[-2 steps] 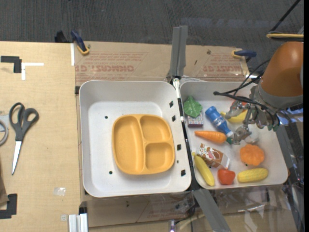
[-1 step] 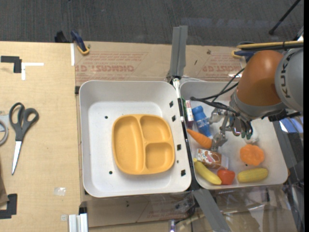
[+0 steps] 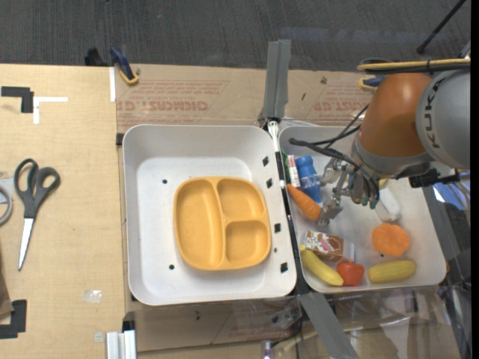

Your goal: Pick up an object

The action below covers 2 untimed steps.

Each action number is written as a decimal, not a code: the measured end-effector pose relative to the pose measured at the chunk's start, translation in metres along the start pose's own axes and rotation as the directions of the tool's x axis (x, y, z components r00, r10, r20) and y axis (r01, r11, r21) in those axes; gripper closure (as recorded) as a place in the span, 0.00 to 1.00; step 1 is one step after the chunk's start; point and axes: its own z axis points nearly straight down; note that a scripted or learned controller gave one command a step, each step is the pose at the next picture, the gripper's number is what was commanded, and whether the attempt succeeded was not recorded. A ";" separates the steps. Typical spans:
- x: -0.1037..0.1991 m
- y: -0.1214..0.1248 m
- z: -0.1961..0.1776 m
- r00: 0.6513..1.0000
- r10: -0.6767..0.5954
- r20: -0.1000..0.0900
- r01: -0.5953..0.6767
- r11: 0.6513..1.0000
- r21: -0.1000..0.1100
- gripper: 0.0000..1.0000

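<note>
My gripper (image 3: 346, 200) hangs low over the right bin (image 3: 430, 223), near its middle, and looks open with nothing between its fingers. One fingertip (image 3: 326, 209) sits right beside the thick end of an orange carrot (image 3: 302, 199). A blue can (image 3: 306, 173) lies just behind the carrot. A small white object (image 3: 388, 209) is to the gripper's right. In front of it lie a printed snack packet (image 3: 323, 243), an orange ball (image 3: 391, 239), a yellow banana (image 3: 319, 267), a red tomato (image 3: 350, 274) and a second yellow piece (image 3: 391, 271).
The left bin (image 3: 142, 200) holds a yellow divided plate (image 3: 222, 223). Scissors (image 3: 30, 200) lie on the wooden bench at far left. A grey divider post (image 3: 276, 81) stands behind the bins' shared wall. The arm's orange band (image 3: 397, 114) looms over the right bin's back.
</note>
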 end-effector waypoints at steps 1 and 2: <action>0.020 -0.072 -0.001 0.994 -0.114 0.002 0.114 0.994 -0.001 0.00; -0.059 -0.009 -0.001 0.995 0.097 0.001 -0.097 0.995 -0.001 0.00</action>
